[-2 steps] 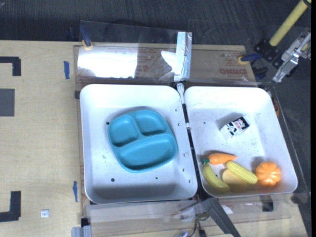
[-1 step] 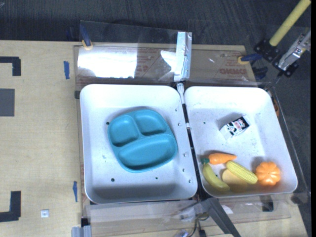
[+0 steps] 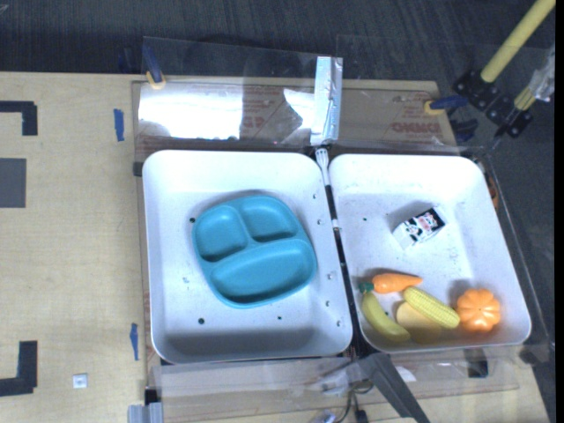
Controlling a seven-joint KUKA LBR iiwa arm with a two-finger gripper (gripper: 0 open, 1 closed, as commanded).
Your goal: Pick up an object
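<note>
The right bin holds several toy foods. A small black-and-white milk carton lies near its middle. Along the bin's front wall, from left to right, sit an orange carrot, a yellow banana, a yellow corn cob and a small orange pumpkin. The carrot, banana and corn touch one another, and the pumpkin sits just right of the corn. A blue divided plate lies flat in the middle of the left bin.
Clear plastic panels stand behind the bins, with a metal bracket between them. A yellow pole with black clamps crosses the top right corner. The wooden bench extends to the left.
</note>
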